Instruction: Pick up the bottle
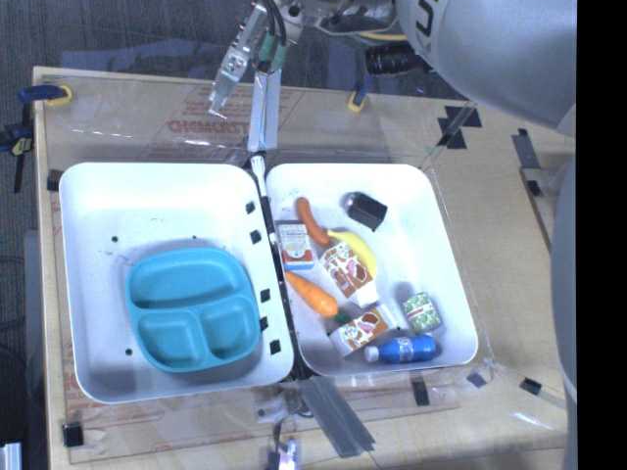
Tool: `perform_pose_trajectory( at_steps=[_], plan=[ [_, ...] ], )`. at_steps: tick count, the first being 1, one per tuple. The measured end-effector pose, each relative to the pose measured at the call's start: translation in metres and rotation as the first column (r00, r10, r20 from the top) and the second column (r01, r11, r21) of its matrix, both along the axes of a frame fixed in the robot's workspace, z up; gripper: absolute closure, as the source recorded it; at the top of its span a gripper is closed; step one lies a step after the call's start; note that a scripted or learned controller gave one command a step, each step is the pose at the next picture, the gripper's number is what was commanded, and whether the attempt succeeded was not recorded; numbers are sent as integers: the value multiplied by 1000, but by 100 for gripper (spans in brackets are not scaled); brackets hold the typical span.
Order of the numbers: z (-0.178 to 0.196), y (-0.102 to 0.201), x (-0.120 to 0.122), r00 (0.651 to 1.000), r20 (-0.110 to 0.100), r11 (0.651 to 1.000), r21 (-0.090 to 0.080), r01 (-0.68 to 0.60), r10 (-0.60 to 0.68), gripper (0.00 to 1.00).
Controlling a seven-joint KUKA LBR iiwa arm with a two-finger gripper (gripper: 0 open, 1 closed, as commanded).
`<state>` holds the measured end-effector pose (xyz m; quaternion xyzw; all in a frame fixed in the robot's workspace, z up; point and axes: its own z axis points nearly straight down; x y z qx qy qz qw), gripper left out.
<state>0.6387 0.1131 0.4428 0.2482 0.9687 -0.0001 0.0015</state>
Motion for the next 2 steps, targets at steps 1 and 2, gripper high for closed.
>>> perform_pose_trajectory(
  at_steps=[1, 2],
  plan=[
    [1, 8, 7, 937, 1, 937, -1, -348, 348, 100],
    [1, 44, -2, 760, -1, 760, -1, -649, 649, 100]
  ],
)
